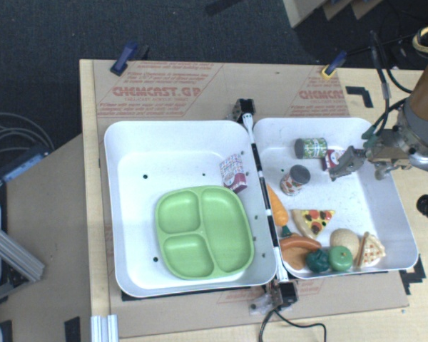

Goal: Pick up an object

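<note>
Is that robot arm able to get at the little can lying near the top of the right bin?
Probably yes. The gripper hangs just right of the green can in the right bin, with only a small red-and-white item between them and nothing lying on top of the can.

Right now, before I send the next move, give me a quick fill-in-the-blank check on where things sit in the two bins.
1. The green divided plate lies in the ____ bin.
2. The plate has ____ compartments.
3. The pizza slice lies in the ____ bin.
4. The end effector hangs over the ____ bin, beside the green can.

Missing words: left; three; right; right
</note>
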You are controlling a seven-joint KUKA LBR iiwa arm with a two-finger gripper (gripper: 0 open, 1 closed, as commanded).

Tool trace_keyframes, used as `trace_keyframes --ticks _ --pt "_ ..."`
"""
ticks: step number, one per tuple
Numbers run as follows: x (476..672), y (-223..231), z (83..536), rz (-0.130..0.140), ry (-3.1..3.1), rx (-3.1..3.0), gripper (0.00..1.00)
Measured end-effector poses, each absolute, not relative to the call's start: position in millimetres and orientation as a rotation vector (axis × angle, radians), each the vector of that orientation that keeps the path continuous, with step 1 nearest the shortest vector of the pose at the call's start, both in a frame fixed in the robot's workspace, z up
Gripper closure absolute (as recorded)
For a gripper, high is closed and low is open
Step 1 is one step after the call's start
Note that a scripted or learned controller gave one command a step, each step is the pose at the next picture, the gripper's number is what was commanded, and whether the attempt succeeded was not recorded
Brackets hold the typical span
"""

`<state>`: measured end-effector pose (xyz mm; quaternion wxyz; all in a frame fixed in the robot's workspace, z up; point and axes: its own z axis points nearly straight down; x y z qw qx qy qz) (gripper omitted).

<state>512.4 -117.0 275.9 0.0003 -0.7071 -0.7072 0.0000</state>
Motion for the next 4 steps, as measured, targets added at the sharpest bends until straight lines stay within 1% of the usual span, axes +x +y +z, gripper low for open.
trace_keyframes --ticks 1,2,3,4 --pt "609.1 -107 164 0.002 -2.221 -2.219 0.0" --pt "599.0 -99 102 -0.002 -2.222 -2.223 0.0" --pt "651.3 -106 80 0.032 -2.196 -2.209 0.0" --pt "657.4 -132 79 0.038 -2.186 -2.202 0.0"
